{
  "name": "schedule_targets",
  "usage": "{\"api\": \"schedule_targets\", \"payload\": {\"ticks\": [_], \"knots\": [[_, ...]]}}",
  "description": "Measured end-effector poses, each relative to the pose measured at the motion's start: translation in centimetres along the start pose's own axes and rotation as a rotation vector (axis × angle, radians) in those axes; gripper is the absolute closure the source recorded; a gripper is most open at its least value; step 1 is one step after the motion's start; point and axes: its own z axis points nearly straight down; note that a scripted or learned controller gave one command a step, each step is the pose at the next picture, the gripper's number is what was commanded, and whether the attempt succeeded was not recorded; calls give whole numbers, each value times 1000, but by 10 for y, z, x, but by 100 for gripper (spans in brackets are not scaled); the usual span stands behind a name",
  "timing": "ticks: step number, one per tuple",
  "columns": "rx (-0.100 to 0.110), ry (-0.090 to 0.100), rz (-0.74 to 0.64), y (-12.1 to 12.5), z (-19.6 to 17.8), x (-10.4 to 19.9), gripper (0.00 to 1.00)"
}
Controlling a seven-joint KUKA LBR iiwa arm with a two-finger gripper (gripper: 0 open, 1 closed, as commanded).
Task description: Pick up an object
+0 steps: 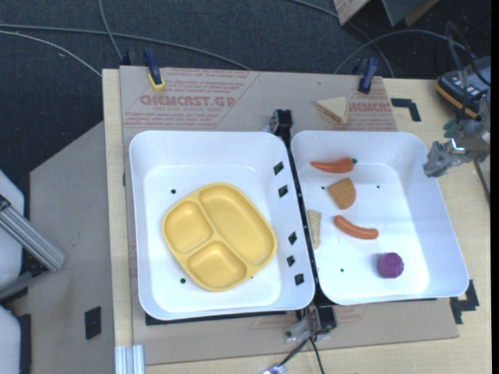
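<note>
the right bin (437, 209) holds the pickable pieces. the pincer (438, 160) hangs at its far right rim; whether it is released or clenched i cannot tell. the orange sausage (356, 228) lies to its left and nearer the camera, long axis roughly left-right; the purple ball (391, 265) sits nearer still.

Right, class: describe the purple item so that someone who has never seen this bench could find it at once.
Start at the right white bin, the one without the yellow tray. Look in its near right corner, below the sausage. The purple ball sits there alone, the only round, purple thing among orange and tan food pieces.
</note>
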Motion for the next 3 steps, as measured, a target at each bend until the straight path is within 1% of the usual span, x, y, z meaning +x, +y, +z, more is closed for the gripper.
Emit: {"api": "schedule_targets", "payload": {"ticks": [1, 2, 3], "knots": [[5, 5, -5, -4, -6, 52, 100], [7, 4, -3, -16, 0, 93, 100], [8, 5, -5, -24, 14, 149, 100]]}}
